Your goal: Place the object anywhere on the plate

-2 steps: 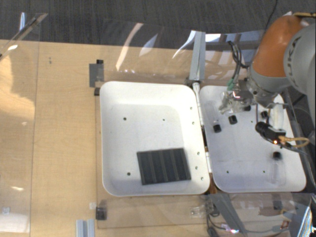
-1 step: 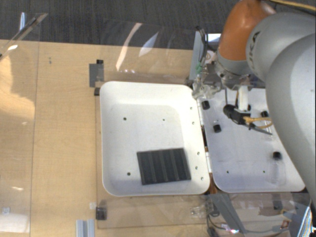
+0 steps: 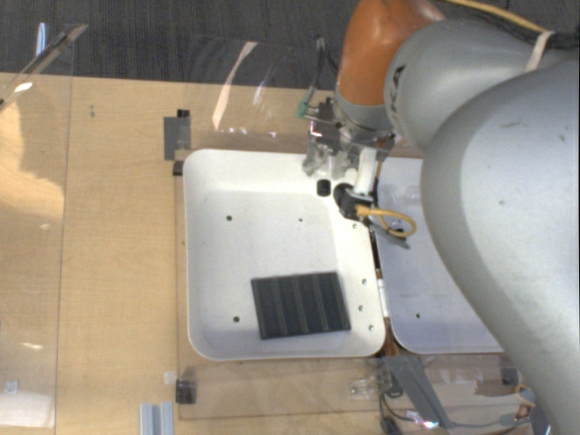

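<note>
Dark ribbed rectangular plate (image 3: 300,304) lies flat in the left white bin (image 3: 222,261), toward its near edge. The gripper (image 3: 319,163) hangs over that bin's far right corner, well apart from the plate — grasping or released, I cannot tell.

**Bright and flat, soft on the right**

Strong, even light washed out the shallow white plastic bin (image 3: 217,243). Glare streaked the clear plastic panel (image 3: 237,71) up top. The bulky grey metal arm (image 3: 507,198), close to the lens, looked soft. Shadows were faint.

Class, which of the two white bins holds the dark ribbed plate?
The shallow white bin on the view's left; the dark ribbed rectangular plate lies inside.
</note>
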{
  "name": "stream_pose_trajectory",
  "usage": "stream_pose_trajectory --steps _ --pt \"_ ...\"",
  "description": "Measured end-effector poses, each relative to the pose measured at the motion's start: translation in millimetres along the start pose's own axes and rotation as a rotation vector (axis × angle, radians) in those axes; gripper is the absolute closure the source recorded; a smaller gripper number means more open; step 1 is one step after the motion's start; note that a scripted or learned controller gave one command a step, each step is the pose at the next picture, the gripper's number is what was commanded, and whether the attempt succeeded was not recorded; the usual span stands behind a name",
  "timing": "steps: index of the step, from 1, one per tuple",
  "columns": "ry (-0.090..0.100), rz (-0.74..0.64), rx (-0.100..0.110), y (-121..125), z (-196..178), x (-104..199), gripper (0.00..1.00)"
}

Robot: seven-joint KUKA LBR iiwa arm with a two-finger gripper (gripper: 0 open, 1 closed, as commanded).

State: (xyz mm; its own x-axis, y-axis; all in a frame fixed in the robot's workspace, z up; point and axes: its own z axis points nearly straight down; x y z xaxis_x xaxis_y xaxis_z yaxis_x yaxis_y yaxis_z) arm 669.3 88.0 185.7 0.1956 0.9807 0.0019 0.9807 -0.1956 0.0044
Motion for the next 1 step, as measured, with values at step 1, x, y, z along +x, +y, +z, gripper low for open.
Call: stream_pose_trajectory --steps 1 --pt "0.002 -0.511 0.015 -34.1 95.5 81.7 1.0"
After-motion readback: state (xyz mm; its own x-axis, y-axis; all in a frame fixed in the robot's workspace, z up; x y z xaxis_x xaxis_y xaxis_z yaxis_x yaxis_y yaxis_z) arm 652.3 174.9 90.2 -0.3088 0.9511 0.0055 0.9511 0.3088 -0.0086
